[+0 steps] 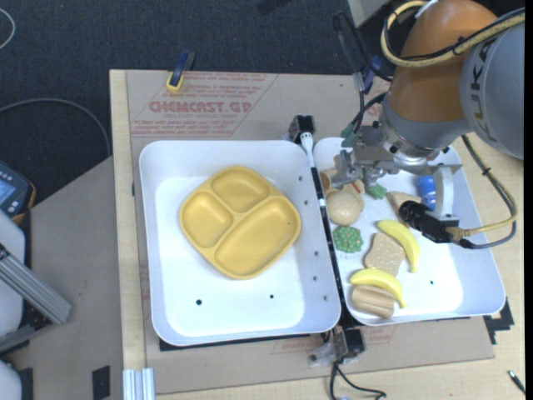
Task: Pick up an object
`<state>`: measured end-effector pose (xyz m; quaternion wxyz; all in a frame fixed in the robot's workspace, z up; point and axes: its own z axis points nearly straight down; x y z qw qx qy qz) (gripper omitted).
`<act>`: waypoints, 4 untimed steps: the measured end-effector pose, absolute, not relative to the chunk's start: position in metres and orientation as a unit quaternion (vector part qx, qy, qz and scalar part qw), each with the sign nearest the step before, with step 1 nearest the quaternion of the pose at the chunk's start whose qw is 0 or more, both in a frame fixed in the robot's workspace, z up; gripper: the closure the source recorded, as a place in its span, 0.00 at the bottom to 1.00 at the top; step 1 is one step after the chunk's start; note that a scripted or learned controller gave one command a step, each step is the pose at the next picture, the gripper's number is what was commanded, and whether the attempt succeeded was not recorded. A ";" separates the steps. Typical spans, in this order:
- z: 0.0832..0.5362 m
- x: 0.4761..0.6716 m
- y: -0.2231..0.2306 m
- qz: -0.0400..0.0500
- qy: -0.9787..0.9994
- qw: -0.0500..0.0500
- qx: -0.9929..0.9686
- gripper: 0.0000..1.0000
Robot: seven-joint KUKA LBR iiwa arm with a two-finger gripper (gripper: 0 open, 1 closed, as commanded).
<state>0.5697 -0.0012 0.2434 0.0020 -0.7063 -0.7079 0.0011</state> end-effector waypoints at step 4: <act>0.233 0.522 0.076 -0.001 -0.707 -0.001 -0.707 1.00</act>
